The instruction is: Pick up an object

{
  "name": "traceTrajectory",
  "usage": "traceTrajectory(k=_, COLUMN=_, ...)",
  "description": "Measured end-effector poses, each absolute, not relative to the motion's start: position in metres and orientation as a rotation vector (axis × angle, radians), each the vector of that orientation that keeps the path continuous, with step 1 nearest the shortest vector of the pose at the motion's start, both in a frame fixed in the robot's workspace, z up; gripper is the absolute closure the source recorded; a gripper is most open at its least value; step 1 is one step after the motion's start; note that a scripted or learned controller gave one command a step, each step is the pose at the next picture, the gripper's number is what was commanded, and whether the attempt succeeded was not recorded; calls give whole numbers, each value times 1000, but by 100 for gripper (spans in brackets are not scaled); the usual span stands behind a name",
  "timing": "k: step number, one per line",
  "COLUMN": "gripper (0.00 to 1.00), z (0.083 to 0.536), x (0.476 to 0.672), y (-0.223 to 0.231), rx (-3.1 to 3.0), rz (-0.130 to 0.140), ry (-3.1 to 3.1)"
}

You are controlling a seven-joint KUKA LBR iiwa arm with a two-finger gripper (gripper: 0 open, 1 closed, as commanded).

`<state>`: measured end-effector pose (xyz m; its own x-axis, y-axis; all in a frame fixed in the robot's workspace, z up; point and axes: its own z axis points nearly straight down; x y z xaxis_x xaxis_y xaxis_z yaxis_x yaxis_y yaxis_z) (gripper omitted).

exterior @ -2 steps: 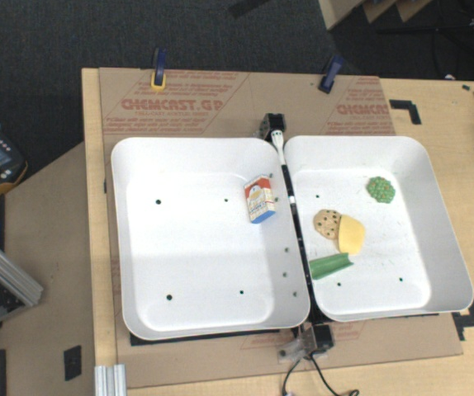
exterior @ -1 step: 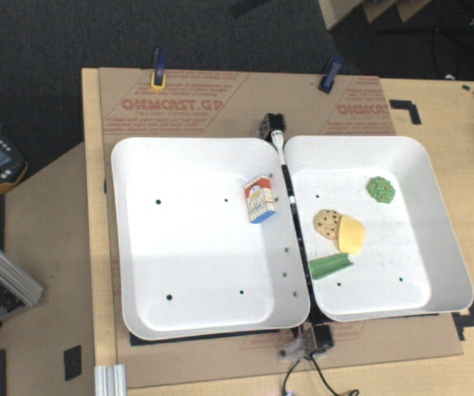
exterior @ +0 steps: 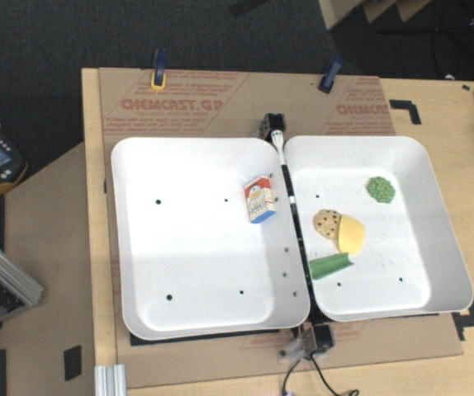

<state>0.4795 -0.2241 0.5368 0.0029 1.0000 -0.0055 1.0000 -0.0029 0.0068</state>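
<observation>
Black clip and cable [exterior: 313, 338]: nearest to us, right at the close end of the black strip between the two bins.
Black strip with pale screws [exterior: 291, 221]: runs near to far where the bins meet; I'm using it as the landmark for everything else.
Brown cardboard sheet [exterior: 220, 365]: flat under both bins, sticking out on all sides.
Left shallow white plastic bin [exterior: 179, 262]: left of the strip, a few small dark dots on its floor.
Right shallow white plastic bin [exterior: 419, 246]: right of the strip.
Green flat wedge-shaped piece [exterior: 330, 266]: right bin, just right of the strip, the closest of the objects to us.
Yellow rounded piece [exterior: 352, 236]: a bit further back and further right of the strip, touching the cookie.
Tan round cookie with dark chips [exterior: 327, 223]: just right of the strip, tucked against the yellow piece's left side.
Small red, white and blue carton [exterior: 259, 200]: left bin, just left of the strip, lying down. Its print is too small to read.
Green bumpy round lump [exterior: 381, 190]: right bin, well right of the strip, sitting alone.
Black bracket [exterior: 272, 126]: at the strip's far end.
Red lettering on the cardboard [exterior: 171, 104]: far left of the strip, reads "CHEMCAST G.P"; the smaller line under it isn't legible. The same print repeats far right, partly cut off by the bin.
Two blue clamps [exterior: 159, 68]: on the cardboard's far edge, one on each side of the strip.
Gripper state: can't tell from this shot.
</observation>
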Motion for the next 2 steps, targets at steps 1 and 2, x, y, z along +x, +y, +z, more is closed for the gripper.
traceTrajectory(k=1, gripper=100, z=361, x=478, y=-197, rx=2231, rz=-10, ry=2233)
traceTrajectory(k=2, gripper=100, z=546, x=479, y=-226, rx=2205, rz=11, ry=2204)
